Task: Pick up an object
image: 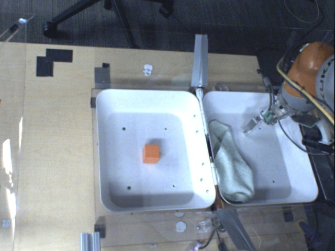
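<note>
Plainly, two candidates are lying in the bins, and they are going to handle very differently. Starting at the left, the left bin (112, 114) is holding a small orange cube (151, 153), sitting flat near the middle of the floor, well apart from every wall. It is looking like a foam or light plastic block: probably light, stiff enough to keep its shape, with flat opposite faces that are offering an easy pinch. Taking it across two parallel sides from straight above seems the safest hold, since nothing is crowding it.

Moving rightward past the divider, the right bin (293, 187) is holding a pale green cloth (230, 163), bunched into a long heap against the bin's left wall and running from near the top down to the lower corner. It is surely soft and limp, so it is likely to sag and drape when lifted. A raised fold along its ridge looks like the best place to pinch, as a flat part may slip away.

Further right, the gripper (253, 125) is hanging over the upper part of the right bin, near the cloth's top end but apart from it, with nothing between its fingers. How wide the jaws are standing I cannot tell. The arm (314, 72) is reaching in from the right edge.
</note>
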